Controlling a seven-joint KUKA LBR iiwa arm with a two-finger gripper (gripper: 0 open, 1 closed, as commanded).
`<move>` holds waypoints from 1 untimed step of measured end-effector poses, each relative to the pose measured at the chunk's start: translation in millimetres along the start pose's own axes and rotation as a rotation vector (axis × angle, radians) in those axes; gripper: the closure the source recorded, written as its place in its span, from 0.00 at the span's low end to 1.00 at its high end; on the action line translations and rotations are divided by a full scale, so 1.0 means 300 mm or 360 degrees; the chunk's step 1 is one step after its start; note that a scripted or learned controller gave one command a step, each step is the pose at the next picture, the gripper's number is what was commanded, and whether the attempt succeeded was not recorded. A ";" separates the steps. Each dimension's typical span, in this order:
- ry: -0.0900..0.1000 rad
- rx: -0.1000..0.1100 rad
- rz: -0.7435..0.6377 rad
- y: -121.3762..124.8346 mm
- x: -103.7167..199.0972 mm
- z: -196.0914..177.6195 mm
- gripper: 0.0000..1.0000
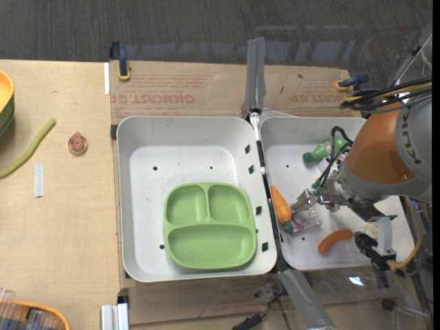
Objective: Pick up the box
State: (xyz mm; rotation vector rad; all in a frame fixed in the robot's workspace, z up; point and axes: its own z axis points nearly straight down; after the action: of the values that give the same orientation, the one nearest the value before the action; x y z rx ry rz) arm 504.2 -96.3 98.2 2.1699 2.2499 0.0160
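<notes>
Two white bins side by side on a cardboard sheet (206, 91) over the bench.

In the left bin (127, 184): a green three-part plate (208, 225), lying flat towards the near side.

In the right bin (292, 174): the box (303, 221), small, pale, with a pinkish print, on the floor near the bin's left wall. Just left of it, an orange carrot (280, 205), lying along that wall and close enough to the box to seem in contact. Further back, well apart from the box, a green bottle (317, 152) on its side. Towards the near right, an orange sausage-shaped piece (335, 240), near the box but apart from it.

Reaching in from the right, the arm (381, 153), grey with its orange band over the bin's right half. At its tip, the gripper (309, 202), down low right above the box's far edge, touching or nearly so. Impossible to tell whether the claw is released, clenched or grasping: too small and cluttered by cables. Box resting on the bin floor, not lifted.

On the bare wood left of the bins: a long green bean (27, 150), a small pink knob (78, 144) and a white strip (38, 181), all well apart from the bins.
</notes>
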 end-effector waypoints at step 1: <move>0.0003 0.0000 0.0053 -0.026 0.000 0.001 0.00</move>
State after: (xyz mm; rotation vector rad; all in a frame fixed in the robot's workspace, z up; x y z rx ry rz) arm 496.4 -96.5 97.9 2.2082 2.2144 0.0186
